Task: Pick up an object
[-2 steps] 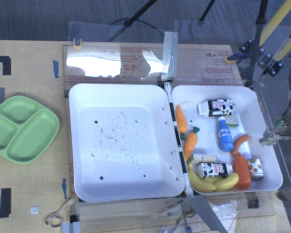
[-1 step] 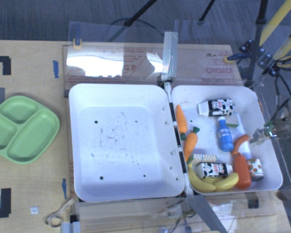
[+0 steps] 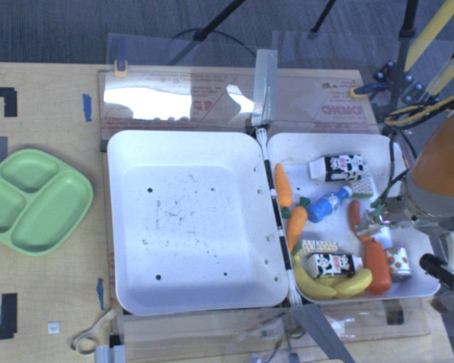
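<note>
Bench: a pale wooden bench (image 3: 53,89) above a dark grey floor, with clear plastic sheeting along the back of the bins.
Left of frame: a light green plastic plate with three compartments (image 3: 34,200) lies alone on the wood.
Centre: the large white shallow bin (image 3: 129,153) has only small scuff marks and a few dots on its floor.
Right: the smaller white bin (image 3: 287,144) holds all the objects.
Objects: two orange toy carrots (image 3: 284,186) along its left wall, a blue plastic bottle with a white cap (image 3: 328,204) beside them, a black-and-white cow-print milk carton (image 3: 342,166) at the upper part, a second similar carton (image 3: 334,264) lower, a yellow toy banana (image 3: 340,285) at the bottom edge, and a long red-orange toy piece (image 3: 377,265) beside a small red-and-white box (image 3: 398,263).
Arm: it enters from the right edge, with the two-finger gripper (image 3: 380,219) low over the right part of this bin, just above the red-orange piece.
Fingers: I cannot tell if they are spread or closed; nothing is seen between them.
Handling: I judge these toys light and stiff, of smooth plastic, so a little slippery. The red-orange piece is best taken across its narrow middle; the neighbours touching it could be pushed.
</note>
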{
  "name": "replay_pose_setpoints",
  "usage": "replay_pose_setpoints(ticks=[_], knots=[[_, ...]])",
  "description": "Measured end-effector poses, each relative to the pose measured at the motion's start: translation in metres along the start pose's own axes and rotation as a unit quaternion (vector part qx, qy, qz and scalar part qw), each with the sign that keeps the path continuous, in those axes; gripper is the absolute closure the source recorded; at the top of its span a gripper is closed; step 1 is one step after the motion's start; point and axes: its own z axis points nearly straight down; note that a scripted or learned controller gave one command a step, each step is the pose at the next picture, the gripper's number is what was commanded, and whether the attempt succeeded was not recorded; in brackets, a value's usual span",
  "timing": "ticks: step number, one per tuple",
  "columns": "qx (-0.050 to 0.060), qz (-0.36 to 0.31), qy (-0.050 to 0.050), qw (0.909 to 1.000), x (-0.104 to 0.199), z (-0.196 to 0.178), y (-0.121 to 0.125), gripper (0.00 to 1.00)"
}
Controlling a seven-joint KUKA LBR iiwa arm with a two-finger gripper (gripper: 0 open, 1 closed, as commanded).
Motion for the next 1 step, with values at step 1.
replay_pose_setpoints(ticks=[1], knots=[[0.006,0.018,0.003,0.9998,0.039,-0.1268,0.034,1.0]])
